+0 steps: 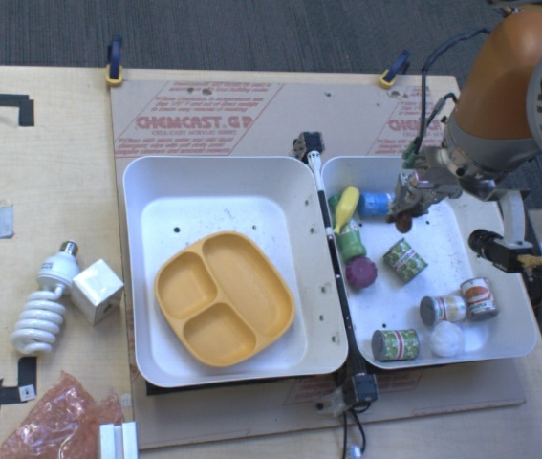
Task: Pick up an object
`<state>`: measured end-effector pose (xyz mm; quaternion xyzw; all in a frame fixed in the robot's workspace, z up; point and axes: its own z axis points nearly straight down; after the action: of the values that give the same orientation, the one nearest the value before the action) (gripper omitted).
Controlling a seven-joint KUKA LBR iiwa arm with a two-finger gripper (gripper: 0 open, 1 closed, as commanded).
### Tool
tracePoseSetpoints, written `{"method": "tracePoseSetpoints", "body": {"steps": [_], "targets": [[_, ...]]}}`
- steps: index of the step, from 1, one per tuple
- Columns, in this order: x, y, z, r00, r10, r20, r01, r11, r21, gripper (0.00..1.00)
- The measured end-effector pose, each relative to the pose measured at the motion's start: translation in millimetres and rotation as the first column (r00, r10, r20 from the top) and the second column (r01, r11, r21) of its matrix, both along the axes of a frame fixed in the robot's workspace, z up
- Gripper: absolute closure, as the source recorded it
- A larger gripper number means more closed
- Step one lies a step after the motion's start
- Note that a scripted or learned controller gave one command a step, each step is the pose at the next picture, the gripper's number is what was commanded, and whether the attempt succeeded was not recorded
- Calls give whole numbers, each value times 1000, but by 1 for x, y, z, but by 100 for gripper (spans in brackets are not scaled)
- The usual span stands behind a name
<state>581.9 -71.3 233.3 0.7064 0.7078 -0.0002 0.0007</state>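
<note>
desk (51, 170) carries two white bins side by side. left bin (146, 199) holds just a yellow divided plate (225, 297). right bin (505, 338) has the pick candidates loose: small cans (405, 259), a yellow banana-shaped toy (346, 205), a purple ball (361, 273). arm (509, 75) reaches in from the right, gripper (406, 210) low over the bin's upper part, near the blue item (377, 203). can't tell the gripper's finger state, and no object is visibly between them. cfl bulb (41, 304) sits outside on the desk.

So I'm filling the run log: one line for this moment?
gripper above right bin, upper area | grasp unclear | yellow tray in left bin
</note>
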Motion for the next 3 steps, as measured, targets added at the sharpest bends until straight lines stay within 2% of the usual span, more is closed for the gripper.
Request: {"method": "tracePoseSetpoints", "body": {"steps": [1, 2, 3], "targets": [[-54, 13, 92, 1000, 0, 1, 0, 1000, 0, 100], [-104, 10, 124, 1000, -2, 0, 2, 1000, 0, 100], [-59, 45, 92, 1000, 0, 0, 0, 1000, 0, 100]]}}
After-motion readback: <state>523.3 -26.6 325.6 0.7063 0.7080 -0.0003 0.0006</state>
